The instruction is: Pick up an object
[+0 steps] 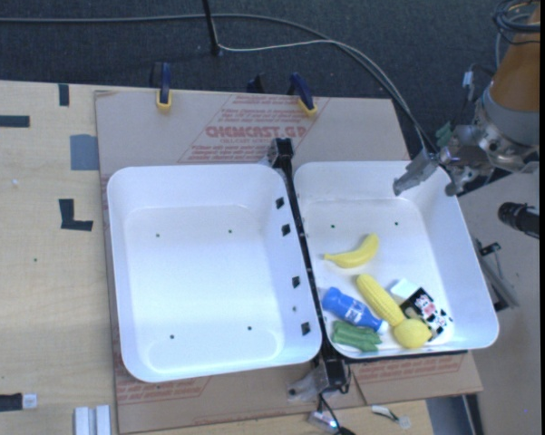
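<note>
My gripper [433,183] hangs over the far right corner of the right bin [345,178], open with nothing between its fingers. The objects lie well below it in the view, in the near part of that bin. A yellow banana [354,252] lies alone near the bin's middle. Closer to the front edge cluster a yellow corn cob [379,299], a blue bottle [349,308], a green object [355,336], a yellow lemon [412,333] and a black-and-white box [424,304].
The left bin [199,178] sits beside the right one, joined by a black divider [295,243]. Both rest on a cardboard sheet [236,125] held by clamps. A black cable [345,48] runs across the back toward the arm.
</note>
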{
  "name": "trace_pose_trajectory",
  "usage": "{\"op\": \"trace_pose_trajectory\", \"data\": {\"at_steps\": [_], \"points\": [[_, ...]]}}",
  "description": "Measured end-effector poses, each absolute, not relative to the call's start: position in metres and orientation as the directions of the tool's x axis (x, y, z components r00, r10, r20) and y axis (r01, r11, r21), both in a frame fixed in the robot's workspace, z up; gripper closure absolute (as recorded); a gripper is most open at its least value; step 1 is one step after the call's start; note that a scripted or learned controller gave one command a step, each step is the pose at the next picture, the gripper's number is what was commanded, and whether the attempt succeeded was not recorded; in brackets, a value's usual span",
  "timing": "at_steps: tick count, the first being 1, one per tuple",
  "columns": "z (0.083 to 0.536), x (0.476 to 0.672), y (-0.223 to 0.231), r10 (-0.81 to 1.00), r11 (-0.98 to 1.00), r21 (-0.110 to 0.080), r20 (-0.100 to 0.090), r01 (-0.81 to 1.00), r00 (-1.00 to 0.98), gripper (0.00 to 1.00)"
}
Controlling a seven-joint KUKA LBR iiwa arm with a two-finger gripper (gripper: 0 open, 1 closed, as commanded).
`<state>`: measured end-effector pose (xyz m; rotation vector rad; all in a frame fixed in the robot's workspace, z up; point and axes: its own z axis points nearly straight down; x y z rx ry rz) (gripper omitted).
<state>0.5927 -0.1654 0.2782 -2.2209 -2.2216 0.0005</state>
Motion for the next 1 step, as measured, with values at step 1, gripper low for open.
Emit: {"op": "trace_pose_trajectory", "data": {"at_steps": [1], "points": [[0.1215, 0.5160, -0.1975, 1.000, -0.004, -0.014, 0.003, 1.000, 0.004, 0.00]]}}
